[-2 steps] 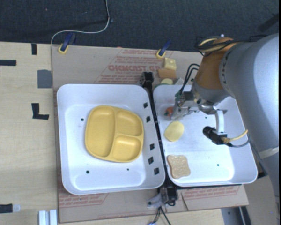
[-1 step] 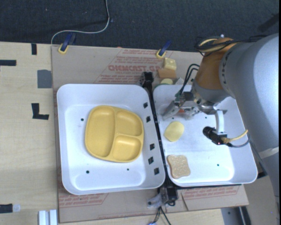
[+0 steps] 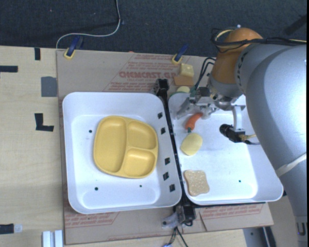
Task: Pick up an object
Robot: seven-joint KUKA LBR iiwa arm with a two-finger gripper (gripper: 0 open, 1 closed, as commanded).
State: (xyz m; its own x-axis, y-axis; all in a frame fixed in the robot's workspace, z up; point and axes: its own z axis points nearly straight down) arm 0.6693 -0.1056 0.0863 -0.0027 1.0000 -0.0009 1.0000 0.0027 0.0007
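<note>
Both bins (image 3: 77, 189) are white. The divided tray (image 3: 125, 146) is yellow. The carrot-shaped piece (image 3: 192, 121) is orange, the lemon-shaped piece (image 3: 191, 143) pale yellow, the toast slice (image 3: 196, 182) speckled tan. The arm (image 3: 278, 107) is grey with an orange band.

Divided tray (image 3: 125, 146): smooth yellow plastic, soft sheen. Two bins (image 3: 77, 138): glossy white plastic. Bread slice (image 3: 196, 182): rough, matt, tan. Backing sheet (image 3: 139, 73): matt brown cardboard. Worktop (image 3: 20, 163): pale wood-look, matt. Arm (image 3: 278, 96): smooth grey, satin.
</note>
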